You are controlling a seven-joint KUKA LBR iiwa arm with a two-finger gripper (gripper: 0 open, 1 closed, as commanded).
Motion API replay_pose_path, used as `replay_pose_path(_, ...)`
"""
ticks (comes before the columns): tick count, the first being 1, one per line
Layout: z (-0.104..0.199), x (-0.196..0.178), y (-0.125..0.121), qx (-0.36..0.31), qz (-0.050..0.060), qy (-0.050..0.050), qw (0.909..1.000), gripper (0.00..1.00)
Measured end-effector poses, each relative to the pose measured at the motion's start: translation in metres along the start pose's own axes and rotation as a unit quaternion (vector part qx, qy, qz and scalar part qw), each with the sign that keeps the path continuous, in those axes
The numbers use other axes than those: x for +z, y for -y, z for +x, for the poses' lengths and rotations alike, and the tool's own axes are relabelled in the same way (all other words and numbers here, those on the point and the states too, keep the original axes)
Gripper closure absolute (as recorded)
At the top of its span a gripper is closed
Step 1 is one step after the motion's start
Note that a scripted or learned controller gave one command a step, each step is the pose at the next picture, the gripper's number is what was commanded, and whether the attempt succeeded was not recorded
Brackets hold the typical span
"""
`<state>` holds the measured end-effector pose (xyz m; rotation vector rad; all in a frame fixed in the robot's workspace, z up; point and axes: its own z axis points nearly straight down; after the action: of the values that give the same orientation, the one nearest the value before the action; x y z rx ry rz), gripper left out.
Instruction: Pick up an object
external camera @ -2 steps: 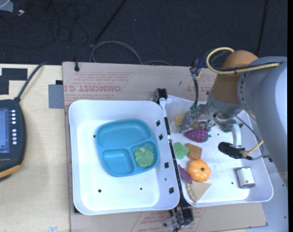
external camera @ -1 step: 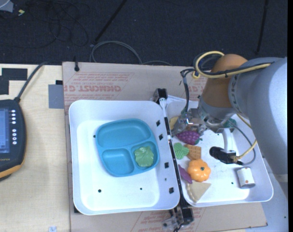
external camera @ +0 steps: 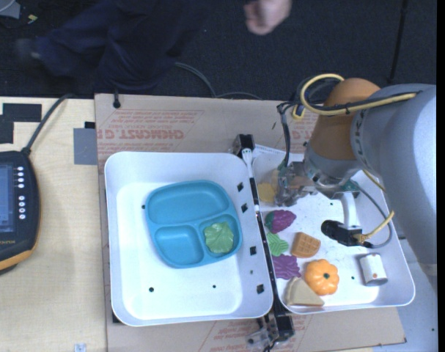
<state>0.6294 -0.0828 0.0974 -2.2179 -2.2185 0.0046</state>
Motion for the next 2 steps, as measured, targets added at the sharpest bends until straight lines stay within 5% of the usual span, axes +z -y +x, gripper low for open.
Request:
replay_pose_path(1,0.0,0.0,0.0,0.0,0.0,0.0,1.0,0.0)
replay_pose_path(2,-0.005,0.011,0.046,0.001,0.001,0.0,1.0,0.0)
